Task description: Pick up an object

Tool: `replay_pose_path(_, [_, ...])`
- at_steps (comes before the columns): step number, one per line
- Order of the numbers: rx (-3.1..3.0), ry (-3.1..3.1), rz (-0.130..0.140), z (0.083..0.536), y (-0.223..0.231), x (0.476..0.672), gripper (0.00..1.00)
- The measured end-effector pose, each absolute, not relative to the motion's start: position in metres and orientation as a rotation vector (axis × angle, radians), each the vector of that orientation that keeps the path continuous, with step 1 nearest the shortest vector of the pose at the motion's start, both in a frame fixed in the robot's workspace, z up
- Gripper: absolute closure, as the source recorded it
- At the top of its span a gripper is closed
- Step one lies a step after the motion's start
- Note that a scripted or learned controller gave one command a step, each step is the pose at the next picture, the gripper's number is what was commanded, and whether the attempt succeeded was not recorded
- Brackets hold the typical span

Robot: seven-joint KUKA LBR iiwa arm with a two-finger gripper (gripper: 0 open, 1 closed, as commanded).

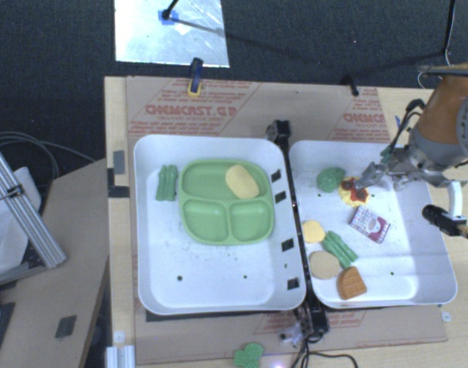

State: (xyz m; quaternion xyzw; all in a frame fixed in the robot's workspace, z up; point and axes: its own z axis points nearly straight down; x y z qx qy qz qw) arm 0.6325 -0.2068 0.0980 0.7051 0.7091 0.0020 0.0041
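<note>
The right bin (430, 274) holds a round green item (331, 179), a small yellow and red toy (352, 193), a red and white packet (370, 224), a yellow piece (314, 231), a green pod (339, 248), a tan disc (324, 264) and an orange wedge (351, 283). My gripper (368, 179) reaches in from the right and sits low over the yellow and red toy, its tip right at the toy's upper right side. Whether it touches the toy is unclear.
The left bin (153, 267) carries a green divided plate (225, 205) with a yellow oval item (242, 181) in its upper compartment, and a green pod (166, 182) to the plate's left. A black divider (289, 205) runs between the bins. A green item (248, 355) lies on the bench in front.
</note>
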Motion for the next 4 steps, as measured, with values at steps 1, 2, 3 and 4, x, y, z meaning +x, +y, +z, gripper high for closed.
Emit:
replay_pose_path(1, [2.211, 2.208, 0.018, 0.092, -0.207, 0.585, 0.00])
replay_pose_path(2, [2.213, 2.236, -0.004, 0.088, -0.198, 0.654, 0.00])
replay_pose_path(3, [2.231, 2.253, -0.025, 0.086, -0.198, 0.664, 0.00])
replay_pose_path(4, [2.214, 2.218, 0.007, 0.090, -0.197, 0.649, 0.00])
